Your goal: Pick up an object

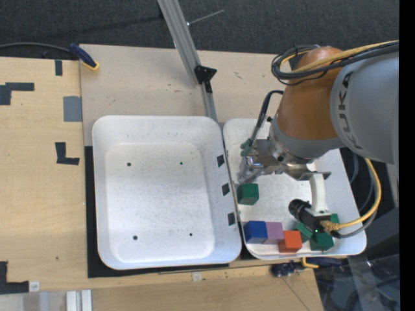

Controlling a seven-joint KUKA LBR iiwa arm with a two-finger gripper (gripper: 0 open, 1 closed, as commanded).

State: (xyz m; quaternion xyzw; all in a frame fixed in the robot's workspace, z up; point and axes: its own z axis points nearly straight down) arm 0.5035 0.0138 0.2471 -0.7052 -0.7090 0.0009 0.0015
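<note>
Where hand (248,172) hovers, green cube (248,194)

A small green cube (248,193) sits in the right bin (347,203), near its left wall.

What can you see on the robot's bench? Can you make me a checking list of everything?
Surface: wooden bench bearing left white bin and right white bin.
Job's things: in the right bin, green block, blue block, purple block, orange block, dark green block.
Clutter: grey and black tape marks on the bench.
Grippers: gripper above the green block; grip cannot be judged.
Cables: yellow cable by the arm; black cable at far left.
Surroundings: slanted metal pole, dark floor.
</note>
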